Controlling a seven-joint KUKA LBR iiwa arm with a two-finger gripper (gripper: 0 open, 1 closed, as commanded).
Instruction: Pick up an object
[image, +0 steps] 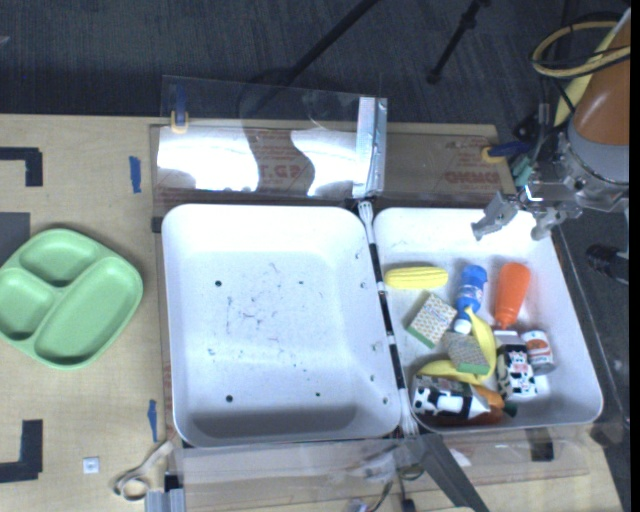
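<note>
My gripper (516, 221) hangs over the far edge of the right bin (575, 330), fingers spread open with nothing between them. Below it, in the bin, lie a yellow corn cob (416, 277), a blue bottle (470, 287) and an orange bottle (512, 292). Nearer the front sit a checkered pad (432, 320), a banana (484, 340), a grey piece (465, 352), a small can (538, 350) and a black-and-white cow toy (443, 402). The gripper is above and apart from all of them.
The left bin (270, 310) adjoins the right one along a shared rim. A green divided plate (65, 295) rests on the bench at far left. A clear plastic panel (270, 150) stands behind the bins. Cables hang at top right.
</note>
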